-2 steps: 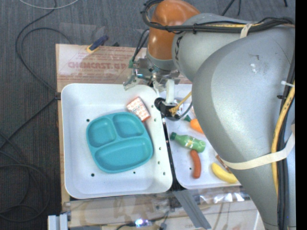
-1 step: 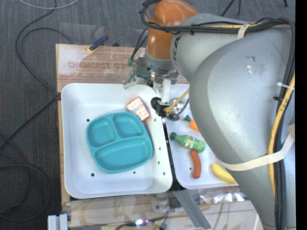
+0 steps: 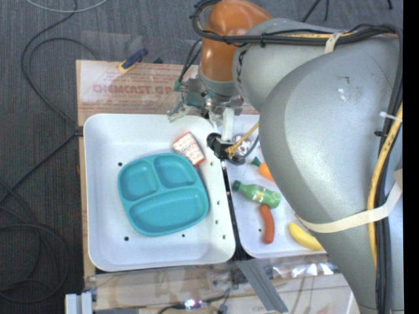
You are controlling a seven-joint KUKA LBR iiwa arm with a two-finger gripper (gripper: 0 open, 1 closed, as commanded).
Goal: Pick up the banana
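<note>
Risk to watch: banana lies at the right bin's near edge, half under the arm, well apart from jaws whose state you cannot tell, so a grasp may miss.

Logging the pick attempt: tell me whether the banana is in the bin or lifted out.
In the bin. The banana lies on the right bin's floor beside the sausage, partly hidden by the arm.

bins: smooth white plastic, slight sheen | divided tray: matt teal plastic | banana: smooth yellow skin | bottle: glossy green plastic | arm: smooth grey shell, glossy orange band at 12 o'clock | board: bare printed wood
</note>
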